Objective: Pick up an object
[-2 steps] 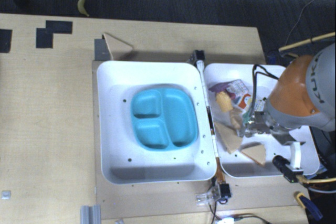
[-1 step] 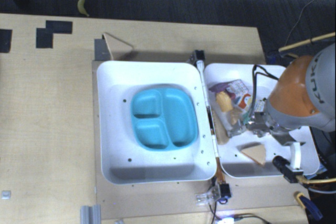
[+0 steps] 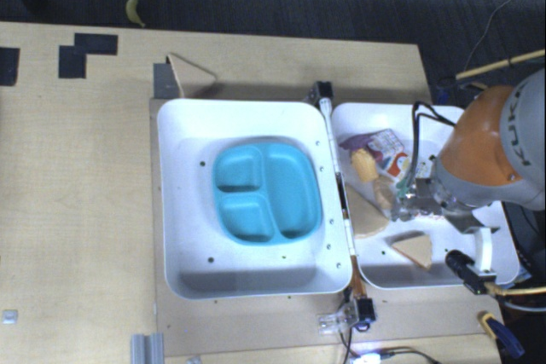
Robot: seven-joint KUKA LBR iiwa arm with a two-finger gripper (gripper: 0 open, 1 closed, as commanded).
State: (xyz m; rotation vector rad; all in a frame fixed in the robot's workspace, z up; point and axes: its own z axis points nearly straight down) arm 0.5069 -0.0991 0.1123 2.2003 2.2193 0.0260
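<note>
A blue three-compartment plate point(image 3: 266, 192) lies in the left bin point(image 3: 183, 149). In the right bin point(image 3: 375, 264) I see a yellow oblong piece point(image 3: 365, 165), a purple and red packet point(image 3: 386, 148) behind it, a flat tan piece point(image 3: 368, 217) by the left wall and a tan wedge point(image 3: 415, 249) near the front. My gripper point(image 3: 401, 202) is low in the right bin, just right of the yellow piece and above the tan wedge. Its tips sit among the clutter.
A divider rail point(image 3: 334, 175) runs between the two bins. The arm's orange and grey body point(image 3: 482, 153) covers the right part of the right bin. Bare bench point(image 3: 77, 200) stretches to the left.
</note>
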